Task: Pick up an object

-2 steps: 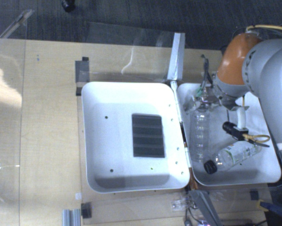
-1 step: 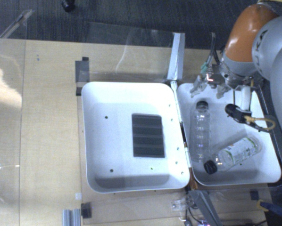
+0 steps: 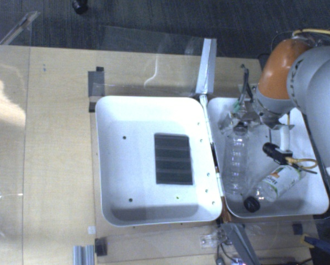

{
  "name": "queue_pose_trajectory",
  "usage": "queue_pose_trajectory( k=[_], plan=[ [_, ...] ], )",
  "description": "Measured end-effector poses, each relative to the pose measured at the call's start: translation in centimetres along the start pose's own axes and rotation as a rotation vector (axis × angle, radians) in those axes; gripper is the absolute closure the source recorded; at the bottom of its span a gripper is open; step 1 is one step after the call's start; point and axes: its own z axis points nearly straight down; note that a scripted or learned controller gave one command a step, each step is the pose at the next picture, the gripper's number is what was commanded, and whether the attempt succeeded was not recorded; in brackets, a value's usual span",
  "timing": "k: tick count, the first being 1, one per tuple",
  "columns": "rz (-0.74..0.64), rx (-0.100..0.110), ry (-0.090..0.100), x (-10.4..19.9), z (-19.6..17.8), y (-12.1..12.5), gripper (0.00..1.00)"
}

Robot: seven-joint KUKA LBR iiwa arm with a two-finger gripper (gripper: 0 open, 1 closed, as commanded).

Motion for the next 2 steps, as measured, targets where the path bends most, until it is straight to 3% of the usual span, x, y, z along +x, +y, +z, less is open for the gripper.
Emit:
queue_pose_trajectory(
  k=[1,2],
  plan=[
    [-0.003,-0.006,0.000,0.1,-1.2,0.2,1.00],
    [-0.179,-0.001,0.000,3.6,-9.9,2.9,1.00]
  ],
)
